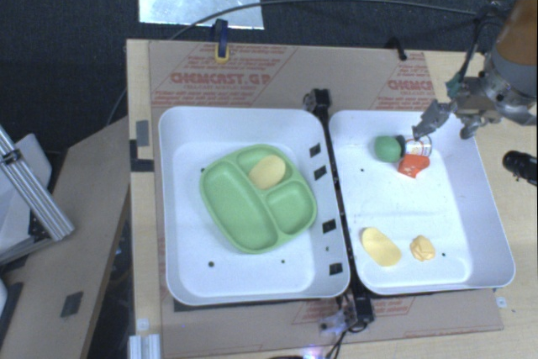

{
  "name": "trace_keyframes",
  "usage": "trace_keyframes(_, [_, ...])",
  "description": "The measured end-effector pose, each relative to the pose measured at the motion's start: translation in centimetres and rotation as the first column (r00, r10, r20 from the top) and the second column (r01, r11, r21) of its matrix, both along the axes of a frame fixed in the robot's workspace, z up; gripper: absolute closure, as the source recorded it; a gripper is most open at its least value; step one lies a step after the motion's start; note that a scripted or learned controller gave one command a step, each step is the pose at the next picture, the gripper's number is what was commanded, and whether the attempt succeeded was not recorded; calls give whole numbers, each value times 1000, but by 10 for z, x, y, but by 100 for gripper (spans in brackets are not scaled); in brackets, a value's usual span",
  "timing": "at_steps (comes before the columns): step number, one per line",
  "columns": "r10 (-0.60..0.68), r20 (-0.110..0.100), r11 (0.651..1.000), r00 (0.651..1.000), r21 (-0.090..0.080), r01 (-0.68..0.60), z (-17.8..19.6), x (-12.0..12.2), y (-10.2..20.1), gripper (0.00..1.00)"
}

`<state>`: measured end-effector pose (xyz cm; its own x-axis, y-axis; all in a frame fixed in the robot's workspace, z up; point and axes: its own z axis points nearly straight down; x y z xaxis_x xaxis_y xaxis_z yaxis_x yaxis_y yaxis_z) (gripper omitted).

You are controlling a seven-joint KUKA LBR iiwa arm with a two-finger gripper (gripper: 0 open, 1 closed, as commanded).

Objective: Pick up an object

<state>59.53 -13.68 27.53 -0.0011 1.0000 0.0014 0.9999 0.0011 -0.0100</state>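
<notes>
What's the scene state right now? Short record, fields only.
left bin: shallow white plastic bin holding a green divided plastic plate
on plate: pale yellow rounded item in the upper compartment
right bin: shallow white plastic bin with a green ball, an orange-red item, a yellow oval item and a small yellow lump
end effector: low over the right bin's upper part, beside the green ball
grasp: cannot tell

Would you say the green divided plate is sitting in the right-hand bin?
No, the green divided plate sits in the left bin.
</notes>
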Motion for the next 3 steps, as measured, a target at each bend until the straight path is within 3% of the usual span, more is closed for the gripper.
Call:
trace_keyframes(1, [2,12,1000,1000,-2,-2,7,2,0,0])
trace_keyframes(3, [0,7,1000,1000,-1,0,-98,5,2,0])
